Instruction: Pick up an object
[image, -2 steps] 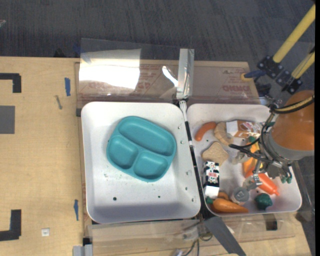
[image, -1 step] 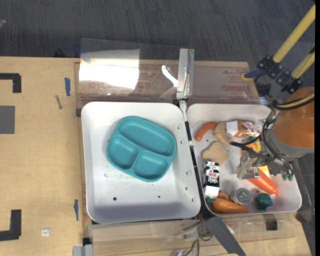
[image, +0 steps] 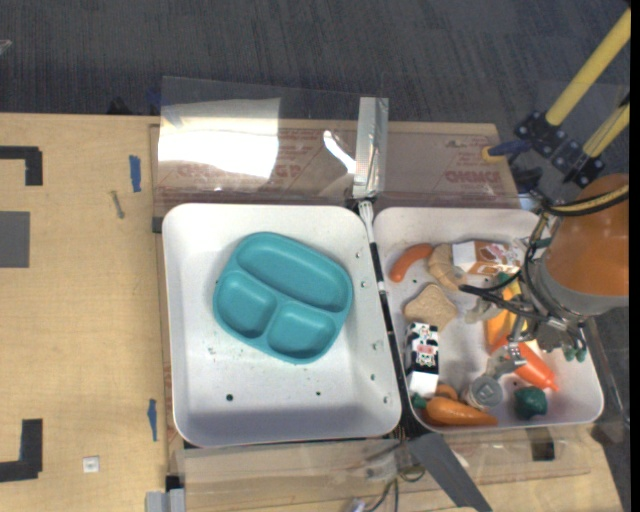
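The right bin (image: 585, 405) holds a jumble of toy food. There is an orange sausage shape (image: 408, 262), two tan bread-like pieces (image: 430, 303), a black-and-white block (image: 424, 345), a carrot (image: 460, 411) along the front wall, a grey round piece (image: 487, 392) and a green piece (image: 530, 402). My gripper (image: 515, 338) hangs low over the right half of this bin, among orange pieces (image: 537, 370) and dark cables. The arm's orange band (image: 595, 255) sits just above it and hides the bin's far right side.
The left bin (image: 200, 400) holds a teal divided plate (image: 283, 296), tilted slightly. A metal divider (image: 368, 150) and clear sheet stand behind the bins. Yellow struts (image: 590, 65) cross the top right corner. Bare wooden bench lies to the left.
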